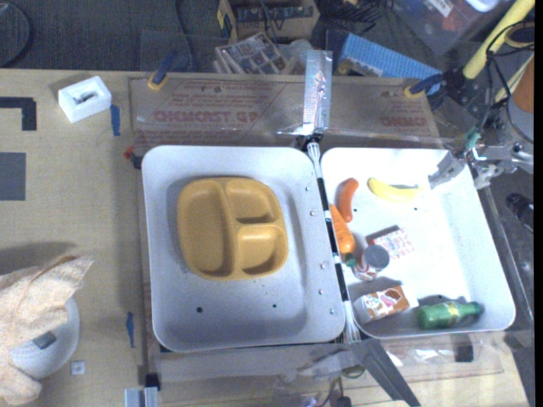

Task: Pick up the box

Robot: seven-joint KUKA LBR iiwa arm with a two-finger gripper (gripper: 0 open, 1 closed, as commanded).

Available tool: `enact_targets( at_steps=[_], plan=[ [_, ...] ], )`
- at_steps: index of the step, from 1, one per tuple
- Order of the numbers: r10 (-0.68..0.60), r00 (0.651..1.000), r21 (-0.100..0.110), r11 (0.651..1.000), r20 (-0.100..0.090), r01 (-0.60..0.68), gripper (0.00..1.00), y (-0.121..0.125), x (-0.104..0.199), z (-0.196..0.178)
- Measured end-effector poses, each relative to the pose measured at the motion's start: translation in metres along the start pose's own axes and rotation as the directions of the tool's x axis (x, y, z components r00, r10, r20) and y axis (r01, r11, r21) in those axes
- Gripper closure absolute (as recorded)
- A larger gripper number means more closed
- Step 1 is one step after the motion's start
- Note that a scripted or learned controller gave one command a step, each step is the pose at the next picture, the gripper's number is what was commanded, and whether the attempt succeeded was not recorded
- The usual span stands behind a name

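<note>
Your gripper (447,170) hovered at two o'clock over the right bin (484,244), beside the banana (392,191); its jaw state could not be told. The box (383,302) lay at seven o'clock, touching the green bottle (445,313).

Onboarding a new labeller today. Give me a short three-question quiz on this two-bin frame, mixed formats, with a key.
1. True or false: the yellow divided tray sits in the left bin.
2. Which lies nearest the gripper? A: green bottle B: banana C: small box
3. Fill in: the small box lies just to the ___ of the green bottle.

Key: 1 true. 2 B. 3 left.
</note>
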State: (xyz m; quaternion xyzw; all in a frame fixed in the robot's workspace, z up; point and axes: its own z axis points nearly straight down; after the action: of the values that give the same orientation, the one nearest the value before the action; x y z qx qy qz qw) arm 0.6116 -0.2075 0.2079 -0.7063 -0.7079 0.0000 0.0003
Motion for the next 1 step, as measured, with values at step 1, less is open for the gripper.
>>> enact_targets(
  at_steps=[1],
  plan=[
    [-0.146,0.989,-0.007,0.989,0.003,0.147,0.00,-0.0263,0.0395,0.1205]
  ],
)
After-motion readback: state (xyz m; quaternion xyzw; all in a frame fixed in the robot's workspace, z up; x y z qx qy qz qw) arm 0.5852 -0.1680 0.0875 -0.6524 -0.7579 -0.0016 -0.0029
